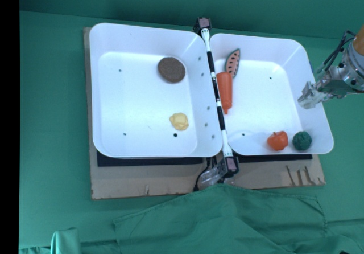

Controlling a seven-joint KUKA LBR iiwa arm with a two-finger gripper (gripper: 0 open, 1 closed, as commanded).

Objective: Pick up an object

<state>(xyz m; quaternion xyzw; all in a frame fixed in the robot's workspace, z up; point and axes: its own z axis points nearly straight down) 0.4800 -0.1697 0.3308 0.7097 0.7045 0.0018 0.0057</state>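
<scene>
The left bin [114, 42] holds a brown round cookie [171, 69] and a small yellow lump [179, 121]. In the right bin [284, 48] lie a watermelon slice [232, 62] and an orange carrot [224, 90] along the left wall, with an orange-red pepper [277, 140] and a dark green ball [302, 140] near the front right corner. My gripper [310, 97] hovers over the right bin's right rim, well above the pepper and ball, with nothing visible between its fingers.
A black-and-white rod [215, 93] runs along the seam between the bins, with clamps at both ends. The bins rest on a cardboard sheet [114, 181]. Crumpled green cloth [227, 218] lies in front of the bench.
</scene>
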